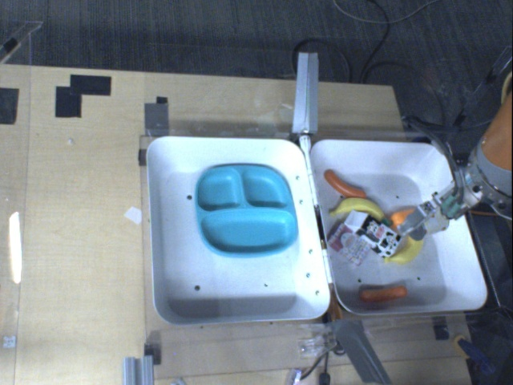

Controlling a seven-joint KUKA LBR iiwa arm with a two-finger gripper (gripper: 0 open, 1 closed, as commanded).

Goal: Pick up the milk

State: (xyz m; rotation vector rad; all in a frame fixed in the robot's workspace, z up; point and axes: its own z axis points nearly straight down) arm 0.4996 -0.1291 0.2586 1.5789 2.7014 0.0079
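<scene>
- Milk carton [358, 237] lying flat in the right bin [457, 283], just right of the divider between bins, touching the banana [365, 208].
- Claw [418, 222] low at the carton's right end, near an orange piece [400, 216]; spread of it impossible to tell.
- Nothing visibly gripped.
- Likely step: closing in for the grasp.
- Next, probably: centring over the carton, clear of the banana, then closing and lifting.

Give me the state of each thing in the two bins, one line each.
Milk carton: lying on its side, right bin.
Banana: lying against the carton.
Upper sausage: lying loose.
Lower sausage: lying loose.
Blue tray: flat, left bin.
Gripper: low beside the carton.
</scene>
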